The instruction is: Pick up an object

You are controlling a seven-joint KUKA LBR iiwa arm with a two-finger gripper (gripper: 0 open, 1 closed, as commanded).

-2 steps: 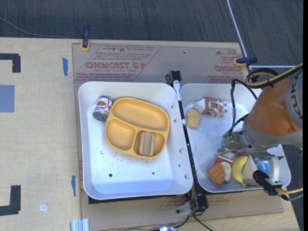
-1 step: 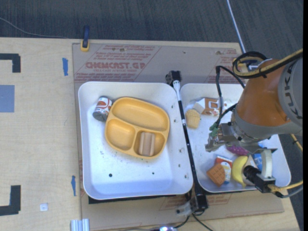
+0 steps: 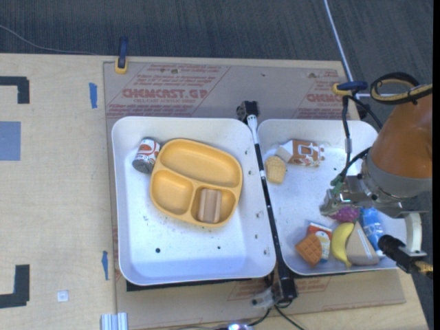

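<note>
We see two white bins side by side on the bench. The left bin (image 3: 130, 253) holds a yellow divided tray (image 3: 196, 182) with a brownish block (image 3: 210, 205) in its lower right compartment, and a small can (image 3: 145, 155) lying against the tray's upper left edge.

The right bin (image 3: 295, 205) carries the candidates for picking. Along its far side: a small tan piece (image 3: 276, 170) and, just beside it, a white-and-orange packet (image 3: 302, 152). In the near right corner, crowded together and mostly touching: an orange waffle-like piece (image 3: 311, 247), a banana (image 3: 342, 243), a greyish wedge (image 3: 360, 251), a blue item (image 3: 371, 223) and a purple item (image 3: 346, 214).

The arm reaches in from the right, its orange band over the bin's right side. The gripper (image 3: 342, 201) sits low over the cluster, just above the purple item — possibly touching it, though the view is too coarse here to be sure. We cannot tell how the pincer stands, and nothing shows clearly between its tips.

Progress, as we judge it: the approach is made and the gripper is at the pile, but no object is visibly lifted — all pieces appear to rest on the bin floor. Left to do: secure one item, most likely the purple one, and raise it clear. The crowding makes a clean grasp doubtful.
</note>
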